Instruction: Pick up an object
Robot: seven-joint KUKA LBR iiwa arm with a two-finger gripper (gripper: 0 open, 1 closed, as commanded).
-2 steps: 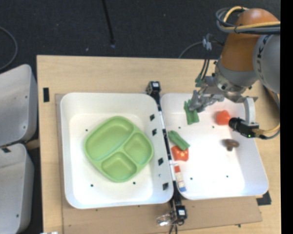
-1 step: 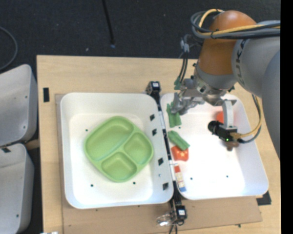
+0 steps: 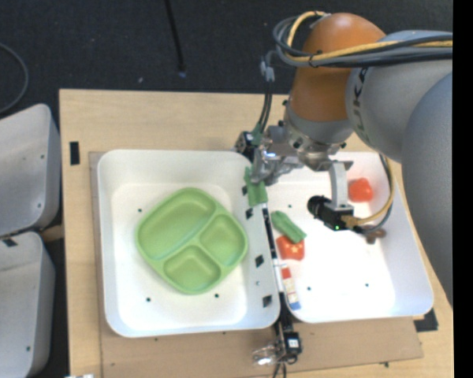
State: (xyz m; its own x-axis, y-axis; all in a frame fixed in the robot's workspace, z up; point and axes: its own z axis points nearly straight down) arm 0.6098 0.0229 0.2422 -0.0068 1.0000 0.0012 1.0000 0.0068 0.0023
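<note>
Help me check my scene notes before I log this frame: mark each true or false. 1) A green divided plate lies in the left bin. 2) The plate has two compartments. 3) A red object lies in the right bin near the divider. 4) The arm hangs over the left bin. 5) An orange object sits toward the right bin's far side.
1) True: the green divided plate lies in the left bin.
2) False: it has three compartments.
3) True: the red object lies in the right bin, close to the divider.
4) False: the arm hangs over the right bin's far edge.
5) True: the orange object sits there.
</note>
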